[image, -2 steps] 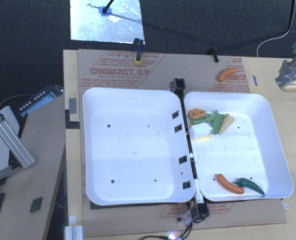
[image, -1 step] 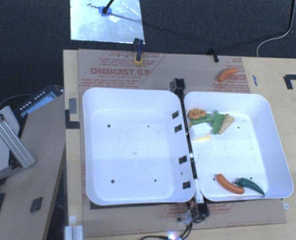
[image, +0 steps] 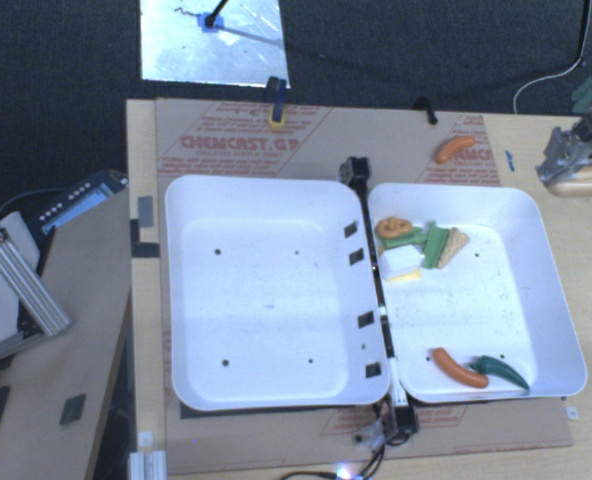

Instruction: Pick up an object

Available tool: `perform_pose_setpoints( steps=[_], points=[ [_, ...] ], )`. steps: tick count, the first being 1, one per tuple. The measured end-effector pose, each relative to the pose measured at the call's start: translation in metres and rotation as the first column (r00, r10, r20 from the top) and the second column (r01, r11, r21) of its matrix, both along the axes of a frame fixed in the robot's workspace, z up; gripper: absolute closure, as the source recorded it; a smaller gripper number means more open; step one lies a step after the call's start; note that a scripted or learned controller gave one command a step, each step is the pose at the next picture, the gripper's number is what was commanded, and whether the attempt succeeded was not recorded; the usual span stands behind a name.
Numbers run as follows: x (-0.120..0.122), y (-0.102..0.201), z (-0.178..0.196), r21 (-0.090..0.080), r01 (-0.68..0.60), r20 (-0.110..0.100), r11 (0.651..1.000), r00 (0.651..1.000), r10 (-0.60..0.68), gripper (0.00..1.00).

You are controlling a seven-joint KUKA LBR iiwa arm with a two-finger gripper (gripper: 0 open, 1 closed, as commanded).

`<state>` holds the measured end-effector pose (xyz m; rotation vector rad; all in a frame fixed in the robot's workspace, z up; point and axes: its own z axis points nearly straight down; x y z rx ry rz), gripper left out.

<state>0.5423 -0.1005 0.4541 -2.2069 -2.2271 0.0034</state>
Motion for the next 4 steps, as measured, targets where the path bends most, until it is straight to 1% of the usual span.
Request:
perform_pose_setpoints(
  steps=[1, 2, 3, 4],
  points=[
    [0.02, -0.022, 0.014, -0.005, 0.008, 0.01, 1.0, 1.0, -0.008, 1.0],
    [0.033, 0.024, -0.068, -0.001, 0.001, 0.001, 1.0, 1.0, -0.001, 1.0],
    [0.044, 0.071, 0.087, -0.003, 0.0, 0.027, 1.0, 1.0, 0.0, 1.0],
    [0.078, -0.069, 0.065, -0.009, 0.02, 0.007, 1.0, 1.0, -0.02, 1.0]
  ],
)
